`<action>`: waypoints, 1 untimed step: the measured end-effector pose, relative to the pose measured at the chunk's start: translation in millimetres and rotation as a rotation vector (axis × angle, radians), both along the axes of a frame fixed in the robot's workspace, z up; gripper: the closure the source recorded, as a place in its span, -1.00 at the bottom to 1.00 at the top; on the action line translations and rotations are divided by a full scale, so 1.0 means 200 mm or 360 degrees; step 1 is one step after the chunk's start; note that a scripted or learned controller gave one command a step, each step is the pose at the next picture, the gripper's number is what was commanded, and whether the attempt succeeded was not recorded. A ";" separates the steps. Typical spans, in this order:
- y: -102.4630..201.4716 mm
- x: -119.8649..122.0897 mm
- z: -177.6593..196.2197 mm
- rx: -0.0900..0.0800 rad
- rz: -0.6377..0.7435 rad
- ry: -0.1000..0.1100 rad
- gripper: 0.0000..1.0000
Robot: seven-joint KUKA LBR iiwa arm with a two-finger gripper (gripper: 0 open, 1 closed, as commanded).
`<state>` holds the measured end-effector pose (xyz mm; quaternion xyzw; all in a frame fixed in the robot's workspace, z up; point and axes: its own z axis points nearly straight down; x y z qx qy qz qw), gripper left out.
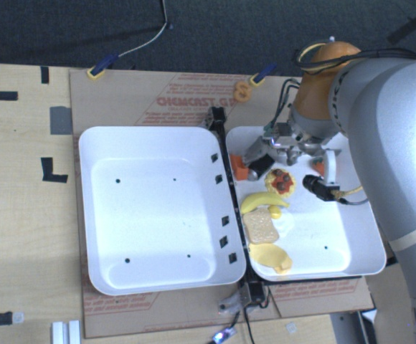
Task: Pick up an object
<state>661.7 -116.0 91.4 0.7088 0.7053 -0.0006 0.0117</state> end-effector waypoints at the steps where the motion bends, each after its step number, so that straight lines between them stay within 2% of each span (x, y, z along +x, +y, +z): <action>1: 0.02 0.00 0.04 0.0016 0.0004 0.0010 1.00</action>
